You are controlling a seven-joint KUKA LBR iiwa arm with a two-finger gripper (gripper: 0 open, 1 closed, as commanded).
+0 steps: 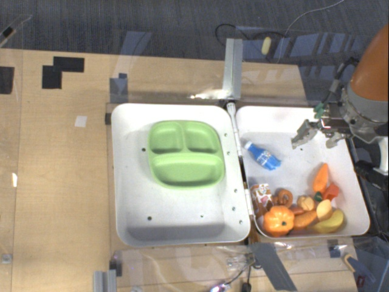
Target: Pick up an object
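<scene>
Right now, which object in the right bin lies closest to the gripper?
The blue bottle. It lies alone in the bin's middle, just below-left of the gripper, while the carrot, pumpkin and banana lie nearer the front edge.

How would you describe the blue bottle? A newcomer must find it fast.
Look in the right bin, by its left wall, halfway down. The blue bottle lies there on its side, apart from the food heap below. Nothing else there is blue.

Pale wooden bench with black markings, dark grey carpet beyond.

green tray in left bin, claw seemingly empty
</scene>
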